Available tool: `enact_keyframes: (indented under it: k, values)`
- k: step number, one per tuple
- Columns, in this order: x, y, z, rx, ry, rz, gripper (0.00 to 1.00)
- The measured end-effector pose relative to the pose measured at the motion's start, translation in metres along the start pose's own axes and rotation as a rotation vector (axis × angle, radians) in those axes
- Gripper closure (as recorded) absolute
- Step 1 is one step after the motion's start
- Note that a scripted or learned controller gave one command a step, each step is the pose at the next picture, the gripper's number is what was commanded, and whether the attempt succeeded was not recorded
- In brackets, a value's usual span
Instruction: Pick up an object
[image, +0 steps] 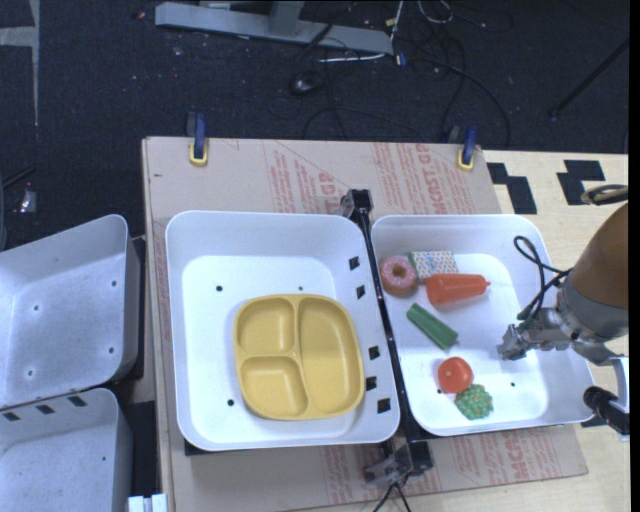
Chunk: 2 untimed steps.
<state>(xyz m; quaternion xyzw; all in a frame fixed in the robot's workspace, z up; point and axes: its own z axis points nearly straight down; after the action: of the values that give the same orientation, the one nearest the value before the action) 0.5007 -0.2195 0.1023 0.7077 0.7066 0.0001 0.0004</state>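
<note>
Left bin (190, 330): white, shallow, seated on the worktop (260, 170). Holds one yellow divided plate (298, 356) with three compartments, lying flat near the middle of the floor, slightly toward the right wall.

Divider between bins: black clips along the shared edge.

Right bin (530, 400): white, shallow, just beside the left bin. Contents, left to right:
- Pink-frosted doughnut (399, 274), near the upper-left corner, flat on the floor.
- Green stick-shaped piece (432, 326), below the doughnut, lying at a slant.
- Patterned block (433, 263), white with coloured speckles, just right of the doughnut, touching or nearly touching it.
- Red-orange carrot-like piece (457, 288), lying crosswise just below the patterned block, tip pointing right.
- Red tomato (455, 374), toward the lower middle of the bin.
- Green broccoli-like piece (474, 402), just below and right of the tomato, touching or nearly so.

Gripper (516, 343): reaches in from the right, low over the right half of the right bin, well apart from the carrot-like piece and to the right of the tomato. Nothing visible between the fingers. Finger spread too small and blurred to judge; cannot tell.

Arm (605, 275): grey with orange band, at the right edge, black cable looping over the bin's upper-right part.
</note>
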Motion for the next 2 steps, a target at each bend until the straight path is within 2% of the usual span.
enact_keyframes:
  k: [2]
  values:
    - [0.01,0.007,-0.103,-0.005,-0.002,-0.005,1.0]
